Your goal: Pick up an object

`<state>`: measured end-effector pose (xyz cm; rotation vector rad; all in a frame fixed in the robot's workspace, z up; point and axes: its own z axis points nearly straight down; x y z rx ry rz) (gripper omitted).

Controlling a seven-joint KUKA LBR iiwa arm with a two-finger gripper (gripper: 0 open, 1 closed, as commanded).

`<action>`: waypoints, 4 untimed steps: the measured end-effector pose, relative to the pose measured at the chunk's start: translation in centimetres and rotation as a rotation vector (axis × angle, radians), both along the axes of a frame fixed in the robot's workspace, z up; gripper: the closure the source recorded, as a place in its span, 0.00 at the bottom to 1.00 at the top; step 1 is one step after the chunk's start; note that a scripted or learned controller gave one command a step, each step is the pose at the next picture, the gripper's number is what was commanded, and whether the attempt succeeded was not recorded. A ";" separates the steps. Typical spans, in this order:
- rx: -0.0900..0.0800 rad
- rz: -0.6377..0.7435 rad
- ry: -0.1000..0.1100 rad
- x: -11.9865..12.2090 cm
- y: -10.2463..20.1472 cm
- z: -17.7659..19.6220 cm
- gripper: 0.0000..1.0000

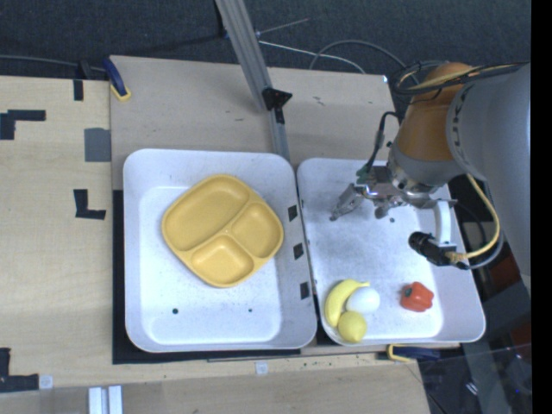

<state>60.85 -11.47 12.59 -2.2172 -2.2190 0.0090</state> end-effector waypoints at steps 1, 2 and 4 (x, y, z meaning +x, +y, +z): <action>-0.001 0.001 -0.006 0.0 0.0 -3.9 0.00; 0.000 0.003 -0.006 0.0 0.1 -2.7 1.00; 0.001 0.002 -0.012 0.1 1.8 9.3 1.00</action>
